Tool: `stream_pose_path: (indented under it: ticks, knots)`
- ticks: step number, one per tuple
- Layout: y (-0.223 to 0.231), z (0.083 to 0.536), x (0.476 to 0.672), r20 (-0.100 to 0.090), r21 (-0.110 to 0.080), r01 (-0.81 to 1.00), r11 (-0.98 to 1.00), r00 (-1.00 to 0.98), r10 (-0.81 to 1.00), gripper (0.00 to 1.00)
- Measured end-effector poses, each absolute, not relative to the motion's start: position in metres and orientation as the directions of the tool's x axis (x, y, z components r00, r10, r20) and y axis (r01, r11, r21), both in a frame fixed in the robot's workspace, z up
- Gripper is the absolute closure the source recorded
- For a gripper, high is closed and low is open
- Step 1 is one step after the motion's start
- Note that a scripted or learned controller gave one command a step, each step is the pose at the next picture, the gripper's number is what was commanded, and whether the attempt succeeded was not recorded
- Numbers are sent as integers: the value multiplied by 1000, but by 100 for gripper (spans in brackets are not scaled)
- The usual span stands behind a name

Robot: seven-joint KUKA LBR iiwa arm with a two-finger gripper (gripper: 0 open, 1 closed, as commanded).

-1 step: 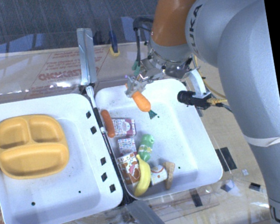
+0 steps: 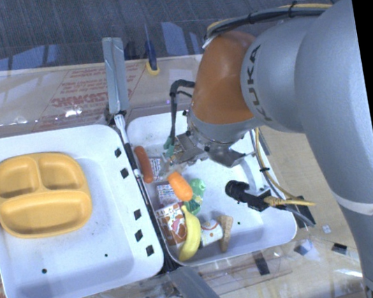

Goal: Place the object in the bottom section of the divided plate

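Observation:
A yellow divided plate (image 2: 39,192) lies in the left bin (image 2: 65,271), its wide bottom section toward the front. The right bin (image 2: 271,233) holds a toy carrot (image 2: 181,186) with green leaves, a banana (image 2: 189,235), a hot dog sausage (image 2: 144,163), a small carton (image 2: 173,223) and an ice-cream cone (image 2: 224,232). My gripper (image 2: 176,148) hangs over the back left part of the right bin, just above the carrot and beside the sausage. The bulky wrist hides most of it.
A grey divider bar (image 2: 116,75) runs between the two bins at the back. Black clips line the left bin's right wall (image 2: 137,209). A black cable fitting (image 2: 245,195) hangs from the arm over the right bin.

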State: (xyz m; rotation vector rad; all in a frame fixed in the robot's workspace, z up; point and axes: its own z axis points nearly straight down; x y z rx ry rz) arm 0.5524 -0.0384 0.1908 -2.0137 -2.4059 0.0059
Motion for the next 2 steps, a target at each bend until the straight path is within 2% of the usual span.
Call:
stream_pose_path:
  ticks: [1, 2]
  knots:
    - [25, 191, 556, -1, -3, 1000, 27, -27, 1000, 100]
    - [25, 200, 556, -1, -5, 1000, 29, -29, 1000, 100]
